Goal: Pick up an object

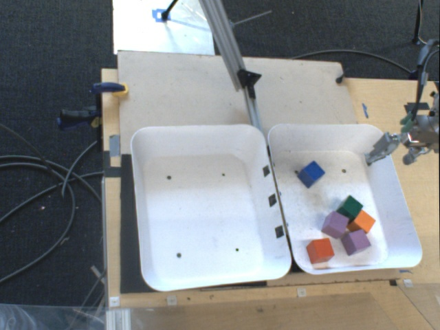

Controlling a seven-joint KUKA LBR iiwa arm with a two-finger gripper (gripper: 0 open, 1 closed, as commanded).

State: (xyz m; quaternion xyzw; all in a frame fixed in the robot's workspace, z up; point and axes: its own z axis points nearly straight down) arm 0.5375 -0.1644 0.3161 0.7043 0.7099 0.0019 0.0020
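The tabletop (pixel 206 88) carries two white bins; the left bin (pixel 148 184) lies bare-floored, and the right bin (pixel 395 205) holds all the blocks. At its right rim hangs the claw (pixel 399 146), holding nothing; whether its fingers are parted I cannot tell. The blue block (pixel 311 173) sits alone, left of the claw and a little toward the camera. Nearer the front, touching or nearly so, cluster the red block (pixel 320 250), two purple blocks (pixel 336 224) (pixel 356 241), orange block (pixel 364 221) and green block (pixel 351 205).

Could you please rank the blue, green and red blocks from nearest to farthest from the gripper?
From the gripper at the right bin's upper right rim:
1. Green block, below it, top of the cluster.
2. Blue block, alone toward the bin's left.
3. Red block, near the bottom edge.
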